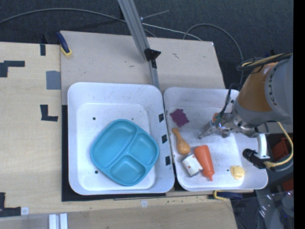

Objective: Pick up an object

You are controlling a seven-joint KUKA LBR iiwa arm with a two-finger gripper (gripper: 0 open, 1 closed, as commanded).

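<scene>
The gripper hangs low over the right bin, fingers a little spread with nothing between them, and the arm reaches in from three o'clock. At its seven o'clock lies the tan drumstick, with the carrot and a white block at six, a yellow bit at four and a purple piece at ten. Over in the left bin, a blue tray sits flat.
</scene>
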